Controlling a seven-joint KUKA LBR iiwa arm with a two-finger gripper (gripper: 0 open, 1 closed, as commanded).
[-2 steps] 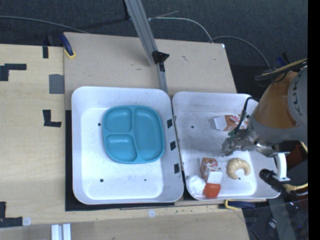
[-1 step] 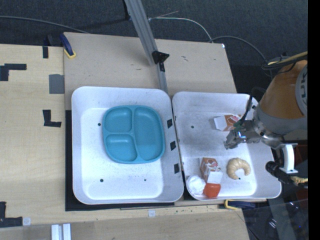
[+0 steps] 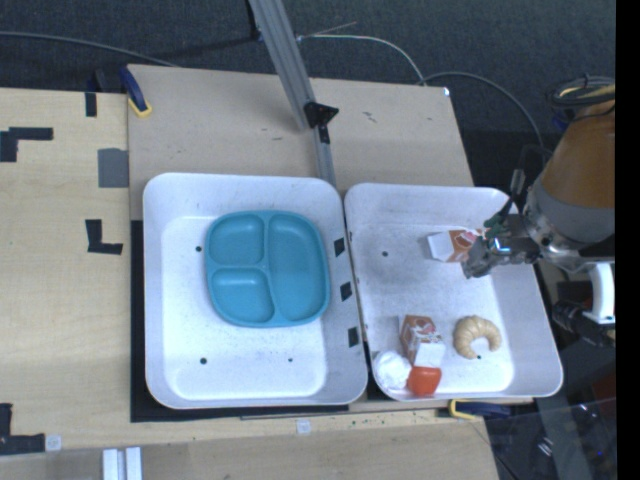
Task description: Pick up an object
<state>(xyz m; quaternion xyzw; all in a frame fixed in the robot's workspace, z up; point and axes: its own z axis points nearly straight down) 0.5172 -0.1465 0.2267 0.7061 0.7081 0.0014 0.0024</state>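
Gripper (image 3: pixel 482 258) — finger state cannot be told — just right of small packet (image 3: pixel 450 244) in right bin (image 3: pixel 520 368) (nothing lifted; pickup outstanding).

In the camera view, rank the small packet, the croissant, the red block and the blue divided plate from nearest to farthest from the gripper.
From the gripper:
1. Small packet, right beside it in the right bin.
2. Croissant, toward that bin's front.
3. Red block, at that bin's front edge.
4. Blue divided plate, in the left bin.
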